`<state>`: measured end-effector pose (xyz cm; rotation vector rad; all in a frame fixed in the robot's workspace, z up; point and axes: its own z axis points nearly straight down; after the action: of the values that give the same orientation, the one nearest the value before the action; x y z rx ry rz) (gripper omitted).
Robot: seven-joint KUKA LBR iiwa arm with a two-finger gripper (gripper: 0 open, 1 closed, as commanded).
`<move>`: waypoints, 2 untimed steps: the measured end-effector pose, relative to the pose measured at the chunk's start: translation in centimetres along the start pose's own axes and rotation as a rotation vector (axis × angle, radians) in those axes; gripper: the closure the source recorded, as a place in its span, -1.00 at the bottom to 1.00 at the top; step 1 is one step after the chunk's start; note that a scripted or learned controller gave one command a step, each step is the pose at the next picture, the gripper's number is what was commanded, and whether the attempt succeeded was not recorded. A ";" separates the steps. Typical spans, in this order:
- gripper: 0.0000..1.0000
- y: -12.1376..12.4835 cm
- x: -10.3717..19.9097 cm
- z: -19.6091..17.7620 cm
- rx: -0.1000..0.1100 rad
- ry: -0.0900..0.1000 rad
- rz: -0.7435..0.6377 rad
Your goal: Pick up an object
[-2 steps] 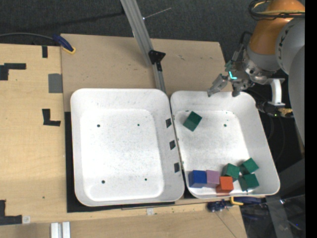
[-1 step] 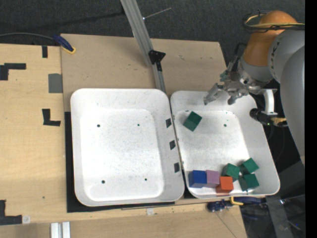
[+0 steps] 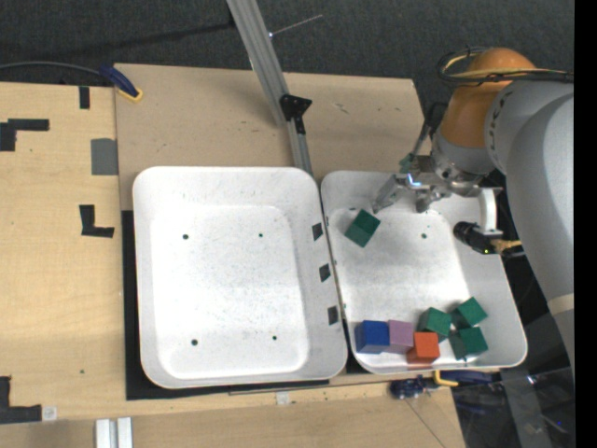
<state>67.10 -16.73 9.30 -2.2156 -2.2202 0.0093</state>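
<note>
Camera view, looking down at a slant on a tan wooden bench (image 3: 215, 119) bearing two shallow white plastic bins side by side. Left bin (image 3: 154, 250): speckled floor with four small dark dots. Right bin (image 3: 438, 259): one dark green cube (image 3: 361, 227), tilted on an edge, near the bin's far left corner and apart from everything else; along the near edge, a cluster of small blocks — a blue cube (image 3: 373, 334), a pale purple cube (image 3: 400, 334) touching it, an orange cube (image 3: 425, 345) just beside the purple one, and three more dark green cubes (image 3: 460, 327) packed toward the near right corner. Grey arm with an orange band (image 3: 476, 110) reaches in from the right over the far edge of the right bin; its two-finger gripper (image 3: 403, 194) hangs over the bin's far edge, fingers (image 3: 386, 195) spread apart with nothing between them, just to the right of the tilted green cube and not touching it. Other items — a slanted grey metal rail (image 3: 261, 54) crossing the bench's far edge down to the gap between the bins; a blue-and-yellow clamp (image 3: 123, 80) at the bench's far left corner; black tape marks (image 3: 89, 220) on the bench's left part.
</note>
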 end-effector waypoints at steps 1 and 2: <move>1.00 0.1 0.1 -1.3 -0.003 -0.001 -0.002; 1.00 -0.5 -0.3 -7.3 -0.012 -0.001 0.002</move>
<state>66.63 -17.05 16.57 -2.2237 -2.2248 -0.0034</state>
